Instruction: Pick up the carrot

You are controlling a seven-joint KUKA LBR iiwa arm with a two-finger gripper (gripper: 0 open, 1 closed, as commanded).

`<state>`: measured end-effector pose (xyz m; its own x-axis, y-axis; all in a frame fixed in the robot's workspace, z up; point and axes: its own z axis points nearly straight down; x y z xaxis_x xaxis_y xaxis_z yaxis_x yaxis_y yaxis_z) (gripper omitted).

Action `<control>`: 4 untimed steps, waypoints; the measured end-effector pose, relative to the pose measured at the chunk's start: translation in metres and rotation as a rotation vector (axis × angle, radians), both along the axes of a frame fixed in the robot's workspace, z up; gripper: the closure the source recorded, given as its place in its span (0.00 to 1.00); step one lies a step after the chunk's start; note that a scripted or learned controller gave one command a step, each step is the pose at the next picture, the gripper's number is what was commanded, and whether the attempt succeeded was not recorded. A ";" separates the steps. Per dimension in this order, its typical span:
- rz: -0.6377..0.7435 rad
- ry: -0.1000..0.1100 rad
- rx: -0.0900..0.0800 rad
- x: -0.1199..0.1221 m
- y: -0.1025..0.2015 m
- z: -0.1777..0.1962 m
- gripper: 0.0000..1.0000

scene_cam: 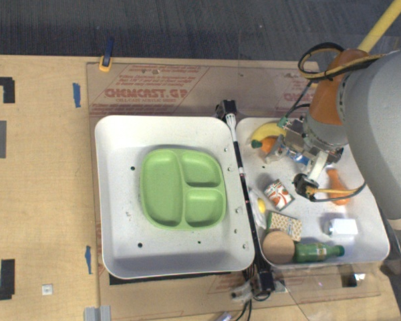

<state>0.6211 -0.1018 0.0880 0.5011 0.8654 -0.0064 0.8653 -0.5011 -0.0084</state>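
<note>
Gripper (pixel 285 146), spread or pressed together I cannot tell, hangs beside a curved yellow banana (pixel 267 134); tapered orange carrot (pixel 336 180) lies near.

high camera looks aslant onto bench (pixel 40 179)

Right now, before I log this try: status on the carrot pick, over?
Gripper over right bin, near banana. Carrot on bin floor, apart from it. Nothing on top of it.
</note>
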 end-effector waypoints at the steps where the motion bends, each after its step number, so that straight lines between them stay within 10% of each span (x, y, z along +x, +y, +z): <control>1: -0.121 -0.024 0.001 0.049 0.025 0.146 0.00; 2: -0.063 -0.001 0.003 0.015 0.055 0.095 0.00; 3: -0.087 -0.003 0.001 -0.021 0.024 0.097 0.00; 4: -0.250 -0.009 -0.001 0.019 0.001 0.051 0.00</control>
